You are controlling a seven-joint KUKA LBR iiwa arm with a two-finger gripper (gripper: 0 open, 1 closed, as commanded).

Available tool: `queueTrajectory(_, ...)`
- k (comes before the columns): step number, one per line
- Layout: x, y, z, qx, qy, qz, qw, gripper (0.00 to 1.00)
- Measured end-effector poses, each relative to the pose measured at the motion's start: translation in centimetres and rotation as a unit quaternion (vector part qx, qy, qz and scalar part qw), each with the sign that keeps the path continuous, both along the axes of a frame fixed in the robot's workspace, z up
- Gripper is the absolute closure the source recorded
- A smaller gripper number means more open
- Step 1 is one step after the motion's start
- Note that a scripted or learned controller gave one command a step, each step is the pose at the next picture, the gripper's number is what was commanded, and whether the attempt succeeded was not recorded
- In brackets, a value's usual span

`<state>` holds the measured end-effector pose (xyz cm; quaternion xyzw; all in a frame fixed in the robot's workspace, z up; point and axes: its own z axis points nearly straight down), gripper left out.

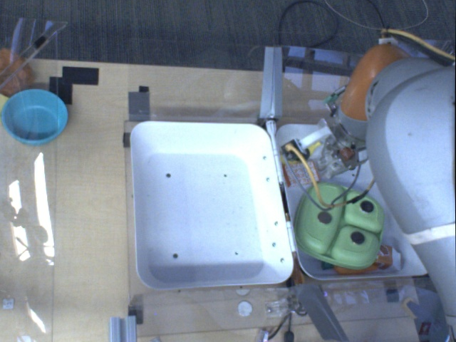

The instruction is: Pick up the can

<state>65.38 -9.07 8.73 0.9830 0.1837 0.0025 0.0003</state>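
My gripper (329, 154) hangs low over the back of the right bin (308, 266), under the grey arm (413, 155) with its orange band. Just left of it, against the bin's left wall, lies a small object with a red-brown label (292, 168); it may be the can, but too little of it shows to be sure. A yellow cable (311, 173) loops from the gripper toward a large green lumpy toy (342, 226) that takes up the bin's front half. An orange item (356, 268) peeks out from under the toy.
The left white bin (203, 205) lies beside the right one, with a metal post (271, 84) behind their shared wall. A blue bowl (34, 116) stands on the bench at the far left. The arm covers the right bin's right side.
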Motion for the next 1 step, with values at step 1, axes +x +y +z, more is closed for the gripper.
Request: queueTrajectory(1, 0.85, 0.54, -0.01, 0.0009, 0.000, -0.040, 0.9992, 1.00)
